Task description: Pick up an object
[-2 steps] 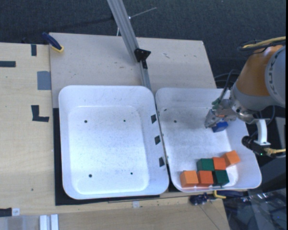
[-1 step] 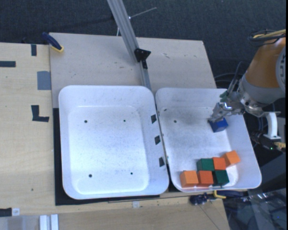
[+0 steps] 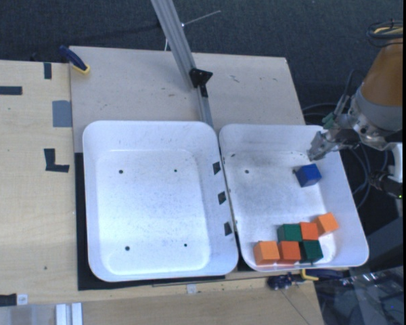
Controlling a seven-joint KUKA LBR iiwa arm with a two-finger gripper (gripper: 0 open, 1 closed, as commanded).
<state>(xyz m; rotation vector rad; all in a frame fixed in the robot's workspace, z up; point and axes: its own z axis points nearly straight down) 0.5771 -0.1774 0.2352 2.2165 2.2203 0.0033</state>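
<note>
Blue block [image 3: 308, 175] lies just below the jaws [image 3: 318, 147], whose opening I cannot tell.

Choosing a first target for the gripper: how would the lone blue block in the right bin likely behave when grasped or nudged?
The blue block looks like a rigid cube, so it probably won't deform. Its flat faces suggest it would slide rather than roll on the right bin. It sits apart from the other blocks, so the gripper likely has room around it.

A grey metal pole [image 3: 179, 42] leans in from twelve o'clock. A blue and yellow clamp [image 3: 74, 59] sits at ten o'clock.
</note>
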